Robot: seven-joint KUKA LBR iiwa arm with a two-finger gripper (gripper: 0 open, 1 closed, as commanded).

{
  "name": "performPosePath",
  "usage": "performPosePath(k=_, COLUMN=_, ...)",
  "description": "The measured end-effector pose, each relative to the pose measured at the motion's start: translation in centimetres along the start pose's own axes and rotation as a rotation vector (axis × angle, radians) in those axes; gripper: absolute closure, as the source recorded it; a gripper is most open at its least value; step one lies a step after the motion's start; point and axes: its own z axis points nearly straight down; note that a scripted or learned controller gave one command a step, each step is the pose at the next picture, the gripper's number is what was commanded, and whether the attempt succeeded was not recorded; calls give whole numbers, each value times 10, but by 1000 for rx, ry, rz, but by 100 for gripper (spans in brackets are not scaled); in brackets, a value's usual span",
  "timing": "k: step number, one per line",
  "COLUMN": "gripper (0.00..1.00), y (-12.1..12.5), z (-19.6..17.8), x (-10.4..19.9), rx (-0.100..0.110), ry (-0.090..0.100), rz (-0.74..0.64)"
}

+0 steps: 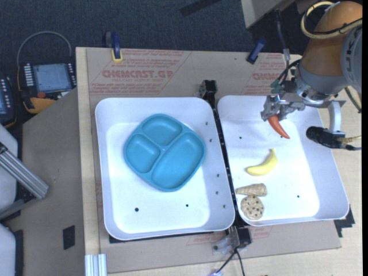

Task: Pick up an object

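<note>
Pincer (275,115), upper right of frame: red pepper (279,127) seen gripped at its top end, long axis slanting down-right; banana (263,164) below.

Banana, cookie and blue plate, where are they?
banana (263,164), camera view, middle of its curve.
cookie (252,207), camera view, its center.
blue plate (165,152), camera view, the divider ridge.

Blue divided plate (165,152) mid-left in left bin (109,171); small screen device (49,77) upper left; clamps, prob. two, (117,46) at bench's top edge.
</note>
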Motion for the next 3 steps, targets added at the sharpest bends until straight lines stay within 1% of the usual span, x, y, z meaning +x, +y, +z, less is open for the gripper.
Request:
performPosePath(k=1, gripper=100, y=0, z=-65, x=0, rx=-3, ry=0, rz=-2)
performPosePath(k=2, gripper=100, y=-1, z=-69, x=57, rx=5, ry=3, rz=-7)
performPosePath(k=3, gripper=100, y=12, z=-69, x=111, rx=2, ry=2, rz=-6)
